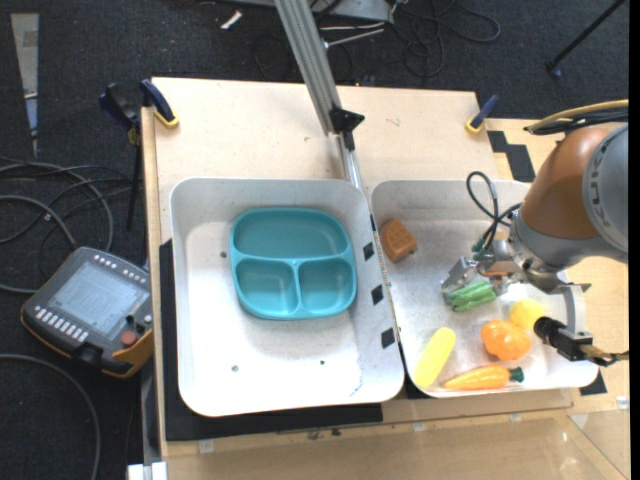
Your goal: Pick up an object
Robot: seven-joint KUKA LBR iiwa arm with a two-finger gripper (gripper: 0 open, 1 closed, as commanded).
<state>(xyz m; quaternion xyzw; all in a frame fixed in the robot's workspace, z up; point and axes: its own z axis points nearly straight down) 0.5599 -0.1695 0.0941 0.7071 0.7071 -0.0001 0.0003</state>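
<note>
Green toy vegetable (470, 294) lies mid-way along the right bin (430, 200), pinched between the fingers of the gripper (468, 280). Toward that bin's near edge sit a banana (434, 357), carrot (483, 376), orange fruit (505, 340) and lemon (526, 314); a brown block (398, 239) rests near its far-left corner. The left bin (195, 268) holds a teal divided plate (293, 261).

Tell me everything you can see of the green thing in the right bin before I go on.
The green thing is a small, bright green, lumpy piece, seemingly plastic toy food, lying flat on the floor of the right bin, near its middle. The gripper is right on top of it, its metal parts overlapping the upper edge; whether it is gripped cannot be told. The orange fruit lies just below and right of it, apart, and the brown block farther up and left.
</note>
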